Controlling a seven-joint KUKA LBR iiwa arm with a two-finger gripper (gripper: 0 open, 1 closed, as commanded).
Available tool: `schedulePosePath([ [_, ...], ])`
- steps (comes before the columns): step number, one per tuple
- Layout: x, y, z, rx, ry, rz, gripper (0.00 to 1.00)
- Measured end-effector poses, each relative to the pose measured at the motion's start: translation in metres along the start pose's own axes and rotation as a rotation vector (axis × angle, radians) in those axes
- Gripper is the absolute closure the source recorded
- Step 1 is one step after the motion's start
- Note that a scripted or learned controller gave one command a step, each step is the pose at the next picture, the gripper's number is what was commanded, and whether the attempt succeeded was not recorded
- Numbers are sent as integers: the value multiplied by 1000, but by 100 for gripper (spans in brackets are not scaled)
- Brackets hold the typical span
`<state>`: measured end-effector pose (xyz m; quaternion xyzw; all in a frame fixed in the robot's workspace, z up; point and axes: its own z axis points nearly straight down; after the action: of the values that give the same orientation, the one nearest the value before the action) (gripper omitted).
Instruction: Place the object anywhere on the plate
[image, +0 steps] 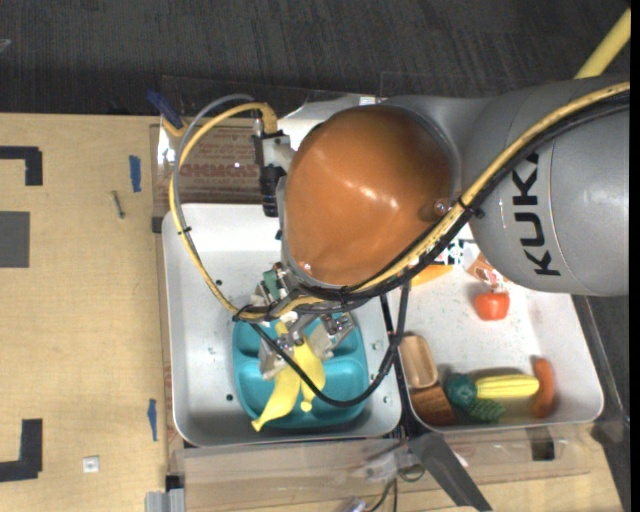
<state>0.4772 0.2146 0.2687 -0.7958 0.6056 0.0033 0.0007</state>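
A teal plate (345, 385) lies in the front of the left white bin (200, 330). A yellow banana (285, 390) rests on the plate at a slant, with its lower tip reaching over the plate's front-left rim. My gripper (298, 345) hangs directly over the banana's upper end, under the arm's big orange band. Its fingers (268, 356) stand apart on either side of the banana, open, with a gap showing beside the fruit. The arm's wrist hides the plate's back part.
The right bin (580, 400) holds a red tomato (491, 303), a corn cob (505, 385), an orange carrot (543, 385), a green item (462, 390) and brown bread pieces (417, 362). Yellow and black cables (190, 250) loop over the left bin.
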Motion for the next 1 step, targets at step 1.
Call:
schedulePosePath([
  [1, 46, -46, 41, 4, 2, -78, 100],
])
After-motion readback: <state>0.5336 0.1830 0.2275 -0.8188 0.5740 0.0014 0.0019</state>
